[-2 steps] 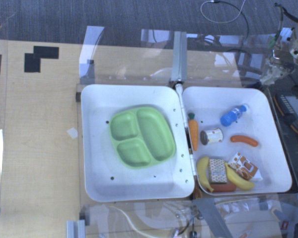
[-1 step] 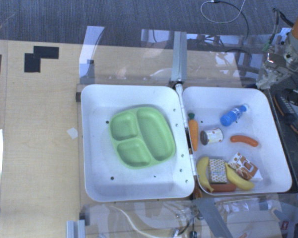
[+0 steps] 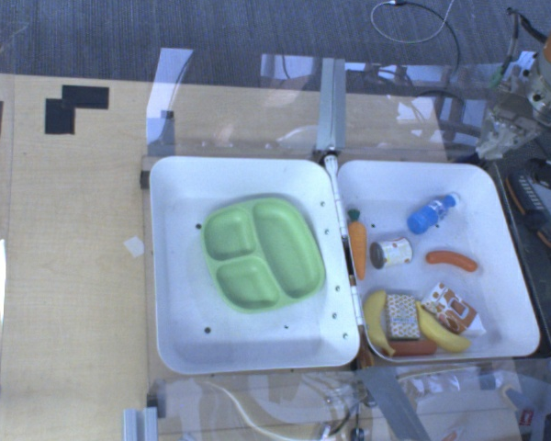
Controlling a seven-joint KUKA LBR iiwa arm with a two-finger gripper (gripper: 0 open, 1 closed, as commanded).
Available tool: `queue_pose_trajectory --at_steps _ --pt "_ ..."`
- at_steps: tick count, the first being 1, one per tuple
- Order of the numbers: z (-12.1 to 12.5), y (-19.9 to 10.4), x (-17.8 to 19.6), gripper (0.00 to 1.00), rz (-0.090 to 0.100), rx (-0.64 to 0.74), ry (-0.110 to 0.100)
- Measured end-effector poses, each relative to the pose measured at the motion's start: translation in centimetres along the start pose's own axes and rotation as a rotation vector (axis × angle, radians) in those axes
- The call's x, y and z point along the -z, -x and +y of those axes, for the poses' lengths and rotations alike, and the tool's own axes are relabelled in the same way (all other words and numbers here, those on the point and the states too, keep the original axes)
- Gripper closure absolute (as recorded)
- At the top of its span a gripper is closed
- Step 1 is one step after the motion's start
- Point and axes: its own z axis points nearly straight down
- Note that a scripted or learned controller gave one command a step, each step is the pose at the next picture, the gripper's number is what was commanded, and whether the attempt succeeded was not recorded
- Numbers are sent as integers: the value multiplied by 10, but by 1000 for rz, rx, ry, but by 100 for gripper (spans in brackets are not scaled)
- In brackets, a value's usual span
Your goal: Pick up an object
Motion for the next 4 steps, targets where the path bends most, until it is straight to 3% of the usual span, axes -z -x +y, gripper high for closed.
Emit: queue_pose_trajectory --at_steps 1,2,3,4 --pt "0 0 0 0 0 0 0" --pt "-6 -8 -166 0 0 23 -8" --pt "-4 -10 -153 100 1 25 -2" --pt "-42 -31 -45 100 1 -4 -4"
